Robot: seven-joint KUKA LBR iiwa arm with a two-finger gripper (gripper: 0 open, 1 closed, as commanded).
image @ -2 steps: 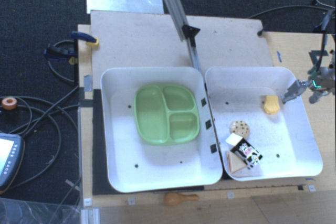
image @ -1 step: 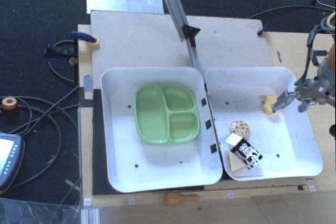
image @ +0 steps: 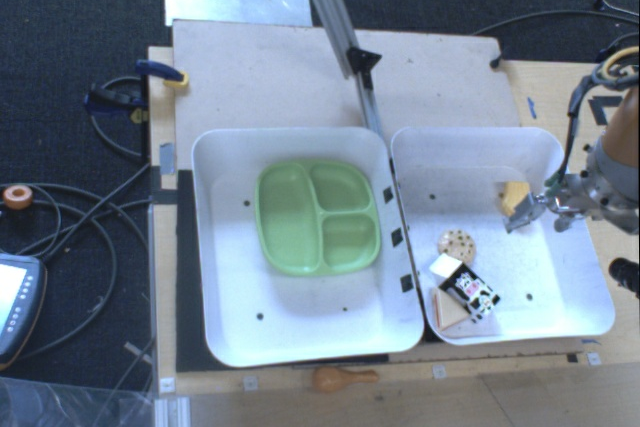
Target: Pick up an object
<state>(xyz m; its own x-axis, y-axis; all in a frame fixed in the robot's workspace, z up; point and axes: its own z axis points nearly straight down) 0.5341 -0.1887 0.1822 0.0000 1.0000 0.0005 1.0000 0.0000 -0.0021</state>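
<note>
Yellow wedge (image: 515, 196): lay near the right bin's back wall.
Round speckled cookie (image: 457, 243): lay flat, mid-bin.
Black-and-white carton (image: 470, 291): lay tilted, resting on a tan slice (image: 447, 309) near the front-left corner.

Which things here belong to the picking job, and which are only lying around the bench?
For the job:
- gripper, over the right bin
- yellow block beside it
- round cookie
- small black-and-white carton
- flat tan piece
- green divided tray in the left bin

Just lying about:
- blue clamp
- cables
- wooden piece in front of the bins
</note>
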